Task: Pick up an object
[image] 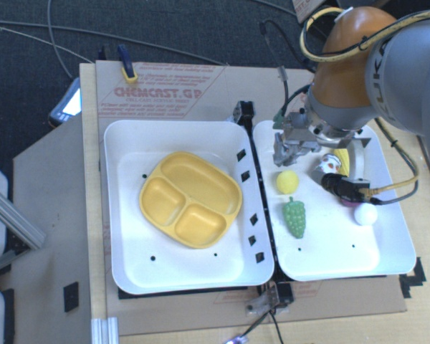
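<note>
Green grapes [295,217], a small toy bunch, lay closest to the camera in the right-hand bin [387,260], their long axis running roughly toward and away from the viewer. Just beyond the grapes sat a small yellow ball-like fruit [287,183], probably a lemon, and this looked the likeliest thing to be picked: it rested on the bin floor directly beneath the gripper [289,156], a shade nearer the camera than the fingertips. How wide the gripper stood could not be told from this slant. No object showed between its parts, so nothing seemed held. Being round, the yellow fruit offered no preferred axis; a short straight descent looked like all that the coming move needed. To the right of the grapes lay a white ball [365,214], and beyond it a banana-like piece [341,160] under the wrist. Left of the grapes, in the other bin [122,213], sat a yellow divided plate [190,199].
</note>
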`<state>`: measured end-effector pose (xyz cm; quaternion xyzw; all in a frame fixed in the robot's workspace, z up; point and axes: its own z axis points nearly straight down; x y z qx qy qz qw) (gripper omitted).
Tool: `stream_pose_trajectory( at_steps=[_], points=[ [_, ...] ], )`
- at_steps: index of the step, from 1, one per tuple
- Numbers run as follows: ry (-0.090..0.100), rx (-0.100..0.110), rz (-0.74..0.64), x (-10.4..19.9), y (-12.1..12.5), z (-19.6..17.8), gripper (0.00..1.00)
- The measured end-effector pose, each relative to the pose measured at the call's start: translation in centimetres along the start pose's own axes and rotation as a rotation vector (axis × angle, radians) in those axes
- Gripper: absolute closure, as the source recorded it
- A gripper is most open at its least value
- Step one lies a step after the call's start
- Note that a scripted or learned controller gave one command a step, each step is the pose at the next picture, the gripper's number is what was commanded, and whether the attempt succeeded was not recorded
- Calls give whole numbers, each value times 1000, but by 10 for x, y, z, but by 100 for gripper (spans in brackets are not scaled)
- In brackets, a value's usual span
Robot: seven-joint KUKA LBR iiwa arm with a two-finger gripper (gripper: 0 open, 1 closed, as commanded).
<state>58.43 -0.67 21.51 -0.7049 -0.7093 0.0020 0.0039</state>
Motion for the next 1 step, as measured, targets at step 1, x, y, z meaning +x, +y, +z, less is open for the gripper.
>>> stream_pose_trajectory(
  at_steps=[1],
  points=[
    [-1, 1, 0, 50, -5, 11, 100]
  ],
)
